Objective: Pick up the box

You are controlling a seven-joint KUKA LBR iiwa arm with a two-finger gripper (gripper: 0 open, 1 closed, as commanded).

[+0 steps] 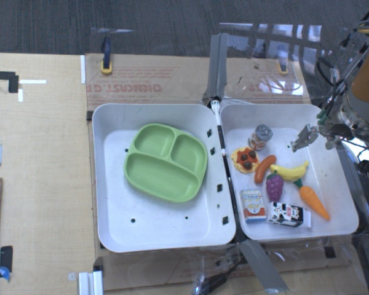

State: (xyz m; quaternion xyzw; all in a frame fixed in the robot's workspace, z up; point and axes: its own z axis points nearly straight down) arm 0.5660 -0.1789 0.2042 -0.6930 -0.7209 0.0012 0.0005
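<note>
- Two box-like items are seen in the right bin (341, 165), so the wrong one could be taken: a small white carton with an orange picture (253, 204) and, just beside it, a black-and-white cow-print box (286, 214) lying flat along the bin's front wall. Which is meant by the task cannot be settled from the view.
- The gripper (305, 137) hangs over the far right part of that bin, well apart from both boxes; its fingers appear spread apart and nothing is held between them, though they are small and somewhat blurred.
- A descent on the cow-print box could be spoiled by crowding: a purple grape bunch (274, 185) touches or nearly touches its upper edge, and a carrot (313, 202) lies just beside its outer end. A finger could land on either and the box be pushed aside.
- The front wall close behind both boxes is judged a further risk, since a finger could strike the rim or the box be pinned against it.
- A banana (291, 171), a red sausage (265, 168), a pizza slice (245, 158) and a small can (260, 136) are spread between the gripper and the boxes; these could be knocked if the approach is kept low.
- A green divided plate (166, 162) is lying in the left bin (104, 183), well apart from the boxes, and nothing there is in the way.
</note>
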